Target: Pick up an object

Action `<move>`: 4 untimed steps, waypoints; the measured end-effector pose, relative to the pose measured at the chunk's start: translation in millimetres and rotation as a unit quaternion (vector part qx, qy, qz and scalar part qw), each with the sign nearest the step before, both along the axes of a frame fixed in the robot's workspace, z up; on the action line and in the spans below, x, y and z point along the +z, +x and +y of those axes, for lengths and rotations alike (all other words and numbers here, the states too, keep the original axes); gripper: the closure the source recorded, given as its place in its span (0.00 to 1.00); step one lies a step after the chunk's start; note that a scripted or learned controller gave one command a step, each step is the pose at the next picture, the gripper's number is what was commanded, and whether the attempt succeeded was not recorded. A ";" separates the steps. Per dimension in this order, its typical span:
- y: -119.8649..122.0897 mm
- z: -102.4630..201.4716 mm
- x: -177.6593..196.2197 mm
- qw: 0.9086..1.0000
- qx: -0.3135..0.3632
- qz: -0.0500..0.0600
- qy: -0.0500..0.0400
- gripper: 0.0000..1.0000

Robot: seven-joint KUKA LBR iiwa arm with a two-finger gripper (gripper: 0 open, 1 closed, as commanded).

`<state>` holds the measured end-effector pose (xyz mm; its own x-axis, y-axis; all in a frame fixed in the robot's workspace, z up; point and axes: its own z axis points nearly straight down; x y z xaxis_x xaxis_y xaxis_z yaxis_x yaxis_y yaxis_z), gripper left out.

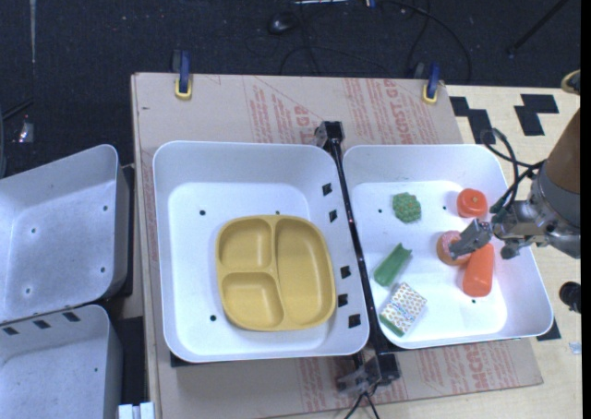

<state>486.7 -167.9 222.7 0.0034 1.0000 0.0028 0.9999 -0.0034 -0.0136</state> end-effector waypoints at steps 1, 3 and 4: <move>2.8 0.6 6.3 1.000 0.002 -0.006 -0.001 0.00; -3.6 7.6 -81.5 1.000 0.001 -0.005 -0.001 0.00; -3.8 8.1 -132.6 1.000 0.001 -0.006 -0.001 0.00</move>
<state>483.0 -159.8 90.1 0.0018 1.0000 0.0010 1.0000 -0.0018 -0.0022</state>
